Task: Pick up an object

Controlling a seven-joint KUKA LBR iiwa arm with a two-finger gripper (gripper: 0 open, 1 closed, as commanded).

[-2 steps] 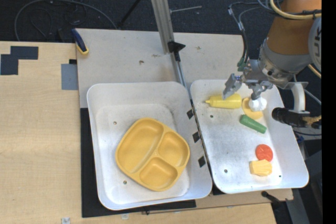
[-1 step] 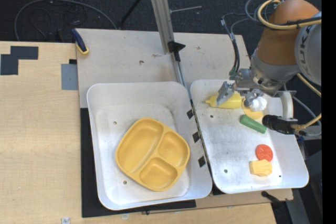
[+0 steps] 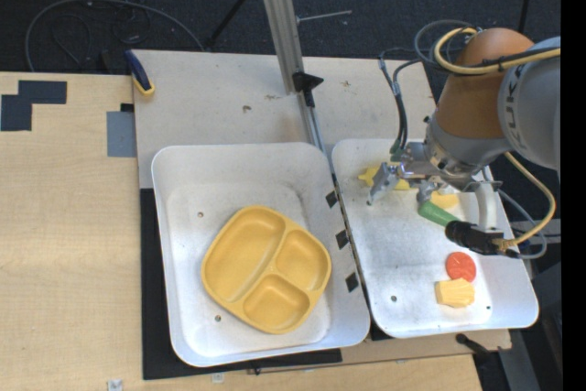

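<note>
Right bin (image 3: 403, 307): arm (image 3: 531, 101) lettering, perhaps "KU", above gripper (image 3: 403, 183).

Grey KUKA arm (image 3: 536, 101) with an orange band (image 3: 476, 87)
Yellow and black cables (image 3: 540, 197) loop around its wrist; the metal tool (image 3: 403, 177) shows small silvery brackets beneath.
</note>
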